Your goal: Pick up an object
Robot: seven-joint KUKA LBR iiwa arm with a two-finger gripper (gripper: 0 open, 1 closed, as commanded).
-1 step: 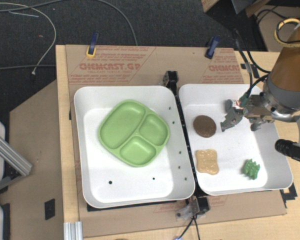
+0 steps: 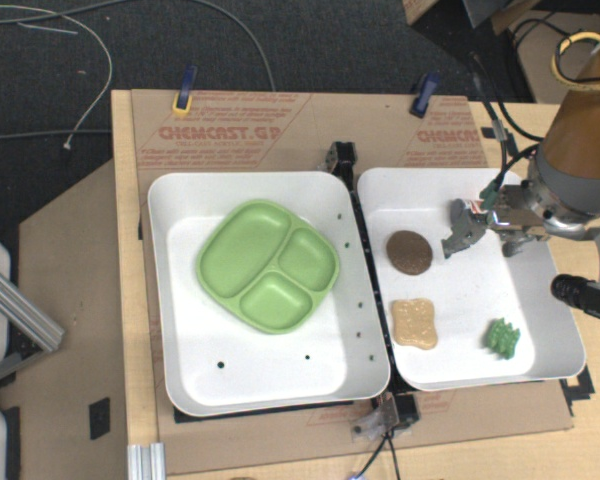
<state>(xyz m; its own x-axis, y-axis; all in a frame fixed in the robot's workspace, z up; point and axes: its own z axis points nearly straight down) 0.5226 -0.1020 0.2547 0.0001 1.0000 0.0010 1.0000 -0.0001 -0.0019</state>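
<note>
Reaching in from the frame's right edge, the grey arm w/ its orange band sits over the upper part of the right bin, the gripper at its tip pointing toward frame left. One finger angles down-left; a second dark finger shows further right, w/ bare white bin floor in the gap btwn them, so the claw looks spread wide and holds nothing. The left fingertip is just right of a round brown disc, which lies in the upper left part of the right bin; can't tell if they touch. Below the disc, near the bin's lower left, lies a tan toast-shaped piece, flat, apart from the disc. A small green leafy item sits in the lower right part of the same bin, well apart from the other two and below the gripper. Left bin holds a green divided plate w/ three compartments, turned at an angle, roughly central. Both bins rest side by side on a cardboard sheet held by blue clips along its top edge, approx. upper centre of the frame.
</note>
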